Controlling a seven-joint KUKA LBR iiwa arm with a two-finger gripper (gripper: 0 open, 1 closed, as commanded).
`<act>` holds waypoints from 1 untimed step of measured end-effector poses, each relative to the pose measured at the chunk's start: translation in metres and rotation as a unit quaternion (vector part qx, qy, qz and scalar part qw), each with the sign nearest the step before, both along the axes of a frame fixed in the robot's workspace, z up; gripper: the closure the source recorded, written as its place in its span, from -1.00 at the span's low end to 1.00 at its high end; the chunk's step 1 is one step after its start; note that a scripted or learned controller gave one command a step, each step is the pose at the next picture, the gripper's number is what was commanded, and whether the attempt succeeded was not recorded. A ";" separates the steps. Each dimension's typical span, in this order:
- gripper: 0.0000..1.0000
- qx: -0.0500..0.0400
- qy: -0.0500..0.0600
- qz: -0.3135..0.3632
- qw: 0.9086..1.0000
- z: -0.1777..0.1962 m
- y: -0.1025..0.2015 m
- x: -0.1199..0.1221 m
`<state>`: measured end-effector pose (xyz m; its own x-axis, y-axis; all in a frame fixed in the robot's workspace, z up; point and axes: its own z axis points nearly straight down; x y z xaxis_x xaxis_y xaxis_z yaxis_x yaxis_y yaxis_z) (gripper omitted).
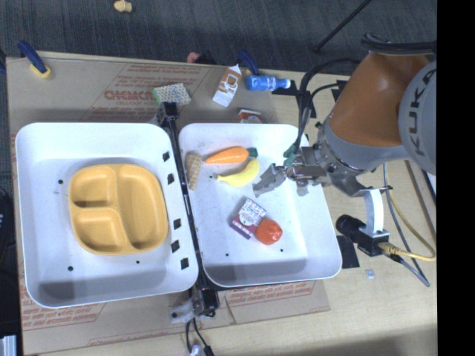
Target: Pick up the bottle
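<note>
Hand above bin — beside banana

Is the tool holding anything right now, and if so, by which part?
Nothing is held. The tool hovers over the right bin, beside the banana, with nothing between its fingers. The bottle lies below it, untouched.

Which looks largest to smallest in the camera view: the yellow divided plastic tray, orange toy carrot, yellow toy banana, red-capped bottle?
1. Yellow divided plastic tray
2. Red-capped bottle
3. Orange toy carrot and yellow toy banana: too alike to rank.
</note>
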<state>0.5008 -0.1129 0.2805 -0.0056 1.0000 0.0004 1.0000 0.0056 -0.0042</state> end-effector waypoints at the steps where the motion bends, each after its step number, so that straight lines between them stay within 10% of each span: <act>1: 1.00 0.000 0.001 0.002 1.000 0.010 0.000 0.000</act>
<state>0.5011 -0.1126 0.2906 -0.0104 0.9999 0.0007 0.9999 0.0104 -0.0069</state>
